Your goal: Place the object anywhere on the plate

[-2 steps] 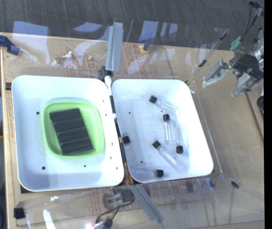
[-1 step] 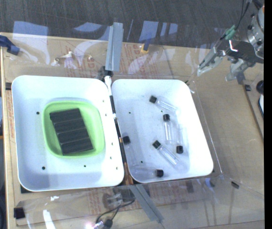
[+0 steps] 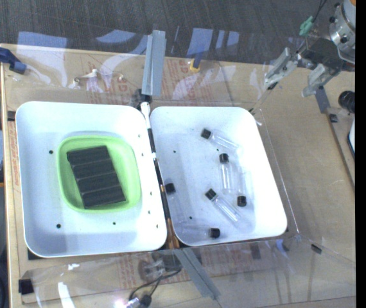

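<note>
Tan bench top (image 3: 311, 191) with dark carpet behind it, and two shallow white bins sitting side by side on it. Left bin (image 3: 35, 223) has a green plate (image 3: 64, 165) in it, squarish with rounded corners, and a ribbed black block (image 3: 95, 176) is lying on the plate, angled a bit, well inside the rim.

Gripper (image 3: 297, 76) is way up in the top right corner, over bare bench past the far right corner of the right bin (image 3: 266, 217). Its two fingers are spread wide apart with nothing between them and nothing touching them.

So the block is well apart from the gripper, basically the whole width of both bins away, down and to the left.

Right bin has a handful of clear vials (image 3: 225, 172) with black caps scattered around, some lying flat, hard to count exactly.

Can't read any writing; there's faint reddish print on the bench edge strips but it's too blurry.
</note>
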### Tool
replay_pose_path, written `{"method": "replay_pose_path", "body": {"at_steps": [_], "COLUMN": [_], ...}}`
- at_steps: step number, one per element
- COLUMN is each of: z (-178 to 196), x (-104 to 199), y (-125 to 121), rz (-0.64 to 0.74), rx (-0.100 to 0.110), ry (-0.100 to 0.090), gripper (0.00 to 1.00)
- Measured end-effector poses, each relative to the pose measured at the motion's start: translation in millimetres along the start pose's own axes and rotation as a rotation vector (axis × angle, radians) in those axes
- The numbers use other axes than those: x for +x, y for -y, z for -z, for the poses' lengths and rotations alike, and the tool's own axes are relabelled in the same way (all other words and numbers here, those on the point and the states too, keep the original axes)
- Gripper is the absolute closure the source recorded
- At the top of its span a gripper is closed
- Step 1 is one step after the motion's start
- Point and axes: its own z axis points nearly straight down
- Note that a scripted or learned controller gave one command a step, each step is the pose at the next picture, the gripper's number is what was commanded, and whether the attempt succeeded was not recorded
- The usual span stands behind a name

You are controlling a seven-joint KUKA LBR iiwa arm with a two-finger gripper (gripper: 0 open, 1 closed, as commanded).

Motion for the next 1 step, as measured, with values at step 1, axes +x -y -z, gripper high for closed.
{"method": "replay_pose_path", "body": {"at_steps": [1], "z": [-0.4], "x": [-10.7], "y": [40.5], "rz": [-0.188], "rx": [0.004], "ry": [-0.001], "gripper": [0.00]}}
